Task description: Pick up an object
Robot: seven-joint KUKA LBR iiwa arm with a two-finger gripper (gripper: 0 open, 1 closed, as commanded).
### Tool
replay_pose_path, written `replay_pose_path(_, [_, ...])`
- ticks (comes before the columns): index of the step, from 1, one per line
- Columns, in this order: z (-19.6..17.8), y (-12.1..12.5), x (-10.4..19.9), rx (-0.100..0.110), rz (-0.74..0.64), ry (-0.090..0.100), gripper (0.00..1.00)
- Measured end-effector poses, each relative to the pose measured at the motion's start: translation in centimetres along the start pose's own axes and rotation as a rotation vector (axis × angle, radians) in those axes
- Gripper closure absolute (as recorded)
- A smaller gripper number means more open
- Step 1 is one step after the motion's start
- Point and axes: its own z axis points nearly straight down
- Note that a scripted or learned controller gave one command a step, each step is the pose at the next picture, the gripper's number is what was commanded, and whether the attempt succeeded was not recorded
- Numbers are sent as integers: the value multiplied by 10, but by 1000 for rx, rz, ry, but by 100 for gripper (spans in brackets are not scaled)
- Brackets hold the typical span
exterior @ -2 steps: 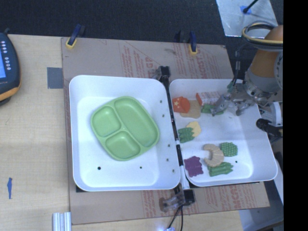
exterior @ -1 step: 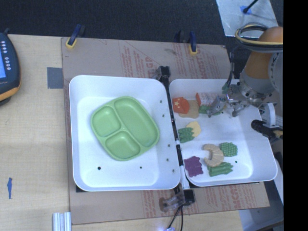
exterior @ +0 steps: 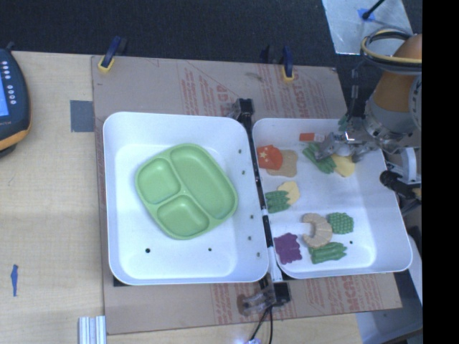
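Hand (exterior: 337, 146) low in right bin (exterior: 373, 256), grip state unclear, green piece (exterior: 320, 160) and yellow piece (exterior: 345, 166) crowding beside it

Bright, even overhead light; soft shadows, slightly soft focus.

right bin (exterior: 373, 260): toys crowd floor | left bin (exterior: 125, 260): green tray (exterior: 186, 190) central, margins free
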Motion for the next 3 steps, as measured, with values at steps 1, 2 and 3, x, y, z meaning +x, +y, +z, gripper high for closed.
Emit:
replay_pose_path(1, [9,-78,38,-11,-1,2,0])
replay_pose_path(2, [4,10,28,-28,-4,-3,0])
replay_pose_path(3, [-10,8,27,-25,-5,-4,100])
